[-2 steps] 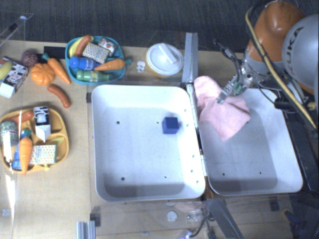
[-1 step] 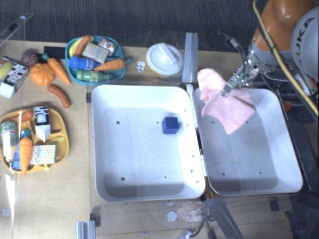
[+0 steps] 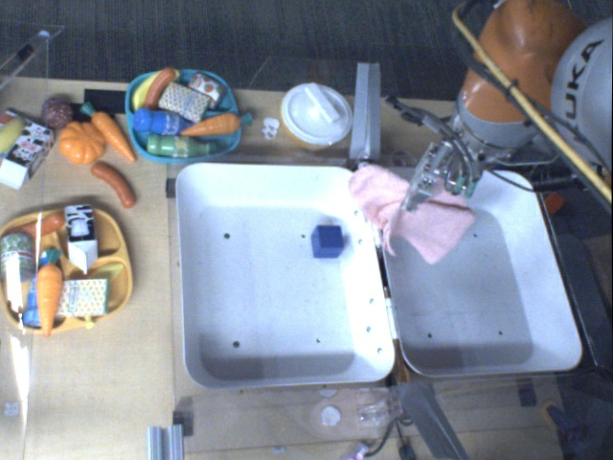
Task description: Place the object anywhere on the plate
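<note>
A small blue cube (image 3: pixel 328 241) lies near the middle of the left white bin (image 3: pixel 220 353). A crumpled pink cloth (image 3: pixel 431 230) is draped over the divider between the bins, mostly in the far left corner of the right bin (image 3: pixel 508 343). My gripper (image 3: pixel 433 186) hangs at the cloth's upper edge and touches or nearly touches it. A round white plate (image 3: pixel 316 113) stands on the bench behind the left bin, beyond its far rim.
A blue bowl of toy food (image 3: pixel 184 115) sits at the back left, with loose toy vegetables (image 3: pixel 101 142) beside it. A yellow tray of toys (image 3: pixel 63 268) lies left of the bins. A grey upright post (image 3: pixel 362 113) stands next to the plate.
</note>
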Controlling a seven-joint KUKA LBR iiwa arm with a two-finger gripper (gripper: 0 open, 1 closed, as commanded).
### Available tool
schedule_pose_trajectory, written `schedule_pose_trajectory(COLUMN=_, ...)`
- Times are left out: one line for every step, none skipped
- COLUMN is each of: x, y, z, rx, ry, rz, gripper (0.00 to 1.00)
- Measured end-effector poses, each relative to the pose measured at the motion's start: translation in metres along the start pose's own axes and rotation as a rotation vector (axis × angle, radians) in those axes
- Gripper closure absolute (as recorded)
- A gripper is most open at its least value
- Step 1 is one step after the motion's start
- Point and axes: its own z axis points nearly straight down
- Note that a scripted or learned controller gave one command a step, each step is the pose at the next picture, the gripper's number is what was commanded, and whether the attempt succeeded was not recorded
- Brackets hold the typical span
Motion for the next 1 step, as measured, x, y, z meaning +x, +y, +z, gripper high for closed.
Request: schedule_pose_trajectory(x=0.0467, y=0.0326, z=-0.0042, rx=-0.001, ry=0.001, rz=-0.403, gripper=1.00)
